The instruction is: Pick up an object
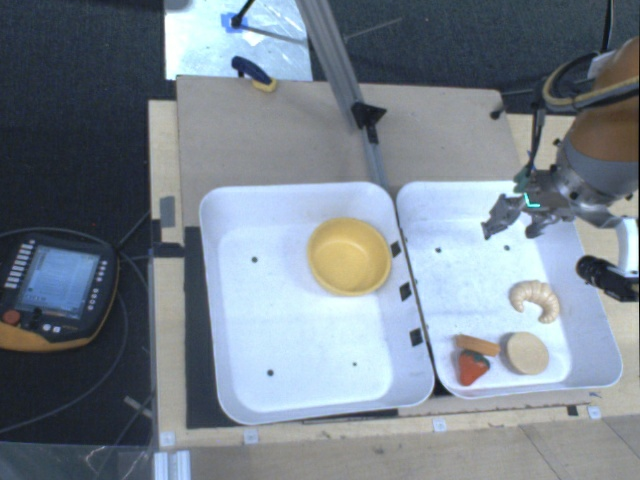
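Hovering with fingers apart, the pincer (518,217) hangs over the right bin (440,268), above croissant (536,299), disc (525,353), carrot (474,360).

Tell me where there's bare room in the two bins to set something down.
Left bin: free all round the yellow bowl. Right bin: bare left half; crowded lower right with croissant, round piece, red-orange piece.

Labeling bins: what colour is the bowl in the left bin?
Yellow. The bowl shows clearly in the camera view, inside the left bin.
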`<state>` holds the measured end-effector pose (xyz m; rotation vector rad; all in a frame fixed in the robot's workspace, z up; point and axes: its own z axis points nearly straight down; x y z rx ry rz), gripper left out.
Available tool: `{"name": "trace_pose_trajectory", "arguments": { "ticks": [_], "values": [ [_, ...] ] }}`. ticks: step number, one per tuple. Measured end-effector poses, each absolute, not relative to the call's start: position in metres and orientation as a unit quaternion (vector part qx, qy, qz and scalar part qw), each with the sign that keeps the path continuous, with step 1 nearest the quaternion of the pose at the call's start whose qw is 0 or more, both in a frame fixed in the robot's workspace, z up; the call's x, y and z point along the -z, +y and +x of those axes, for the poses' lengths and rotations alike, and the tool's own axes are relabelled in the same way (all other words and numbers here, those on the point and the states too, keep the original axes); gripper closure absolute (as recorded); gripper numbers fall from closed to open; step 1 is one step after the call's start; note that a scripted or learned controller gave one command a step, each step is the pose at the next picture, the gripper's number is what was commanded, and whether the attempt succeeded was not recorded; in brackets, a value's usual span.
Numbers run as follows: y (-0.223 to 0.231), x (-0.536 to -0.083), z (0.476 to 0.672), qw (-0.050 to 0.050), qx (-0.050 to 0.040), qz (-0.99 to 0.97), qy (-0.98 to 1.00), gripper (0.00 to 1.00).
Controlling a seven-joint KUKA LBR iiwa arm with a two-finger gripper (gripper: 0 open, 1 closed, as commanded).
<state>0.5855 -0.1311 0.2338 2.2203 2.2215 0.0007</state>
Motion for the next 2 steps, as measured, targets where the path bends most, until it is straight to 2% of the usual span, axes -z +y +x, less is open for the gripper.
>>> {"name": "trace_pose_trajectory", "arguments": {
  "ticks": [1, 2],
  "values": [
    [-0.131, -0.234, 0.586, 0.0, -0.0003, 0.707, 0.707, 0.0],
    [-0.126, -0.19, 0.589, -0.001, 0.0008, 0.707, 0.707, 0.0]
  ]
}}
